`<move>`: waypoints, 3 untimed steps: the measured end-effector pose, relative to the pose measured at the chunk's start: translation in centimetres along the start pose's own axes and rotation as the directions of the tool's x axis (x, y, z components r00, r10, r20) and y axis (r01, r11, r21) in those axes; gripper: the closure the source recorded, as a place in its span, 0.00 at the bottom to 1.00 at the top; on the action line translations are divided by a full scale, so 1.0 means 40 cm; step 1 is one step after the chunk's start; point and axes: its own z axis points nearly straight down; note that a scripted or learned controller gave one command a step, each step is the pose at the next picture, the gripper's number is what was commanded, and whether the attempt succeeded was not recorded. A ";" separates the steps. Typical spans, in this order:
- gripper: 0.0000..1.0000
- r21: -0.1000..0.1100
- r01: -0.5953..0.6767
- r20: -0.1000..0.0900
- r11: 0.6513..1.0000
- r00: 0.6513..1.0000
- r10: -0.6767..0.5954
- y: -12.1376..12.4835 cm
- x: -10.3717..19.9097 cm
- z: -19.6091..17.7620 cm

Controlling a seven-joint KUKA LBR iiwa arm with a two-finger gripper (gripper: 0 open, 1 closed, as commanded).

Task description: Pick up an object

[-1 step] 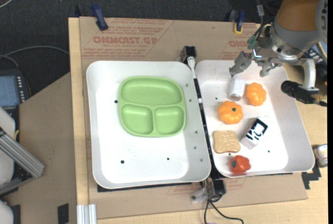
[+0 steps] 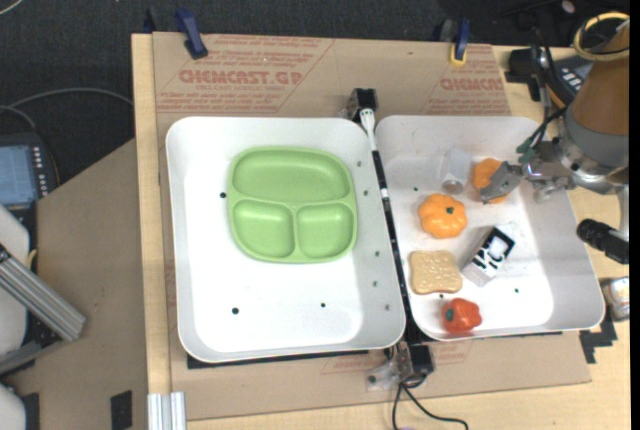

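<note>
Two white bins sit edge to edge: left bin (image 2: 200, 318) holds a green three-compartment tray (image 2: 292, 204) with wide bare margins. Right bin (image 2: 570, 298) is crowded: pumpkin (image 2: 442, 215) central, toast (image 2: 436, 271) at 7 o'clock, tomato (image 2: 461, 315) at 6. Gripper (image 2: 503, 182) at 1 o'clock; finger state cannot be told.

I can read red "CHEMCAST" print – twice – on the brown board (image 2: 300, 68) under the bins. The small black-and-white box (image 2: 489, 254) has lettering too, too blurry for me.
</note>
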 end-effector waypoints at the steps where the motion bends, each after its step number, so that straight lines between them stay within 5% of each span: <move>1: 0.00 -0.028 0.009 0.005 1.000 1.000 -0.008 0.128 0.018 0.087; 2: 0.00 -0.025 0.010 0.006 1.000 1.000 -0.010 0.197 -0.036 0.109; 3: 0.00 0.000 0.013 -0.017 1.000 1.000 -0.013 0.221 -0.061 0.113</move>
